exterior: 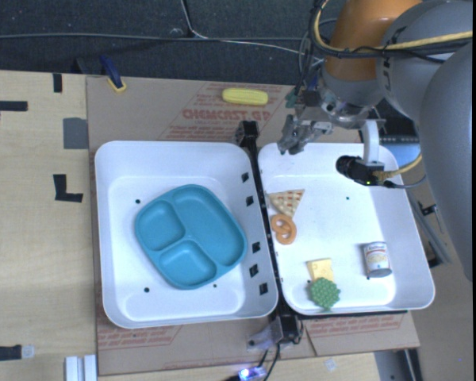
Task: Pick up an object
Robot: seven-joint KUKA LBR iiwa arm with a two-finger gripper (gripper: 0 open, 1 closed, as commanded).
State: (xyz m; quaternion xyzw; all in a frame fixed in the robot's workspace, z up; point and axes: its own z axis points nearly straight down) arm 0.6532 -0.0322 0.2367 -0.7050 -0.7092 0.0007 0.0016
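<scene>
Right bin (397, 236) holds pretzel (284, 229), can (375, 259).

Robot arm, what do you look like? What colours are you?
The arm is big, round and smooth grey, with a shiny orange band like a dome above the wrist. Thin yellow and dark cables loop around it. At the end sits a small grey metal gripper with thin fingers.

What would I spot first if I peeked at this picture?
Probably the big blue tray with three sections, lying in the left white bin. Next, the orange and grey robot arm coming in at the top right, its gripper above the right bin's far edge.
</scene>
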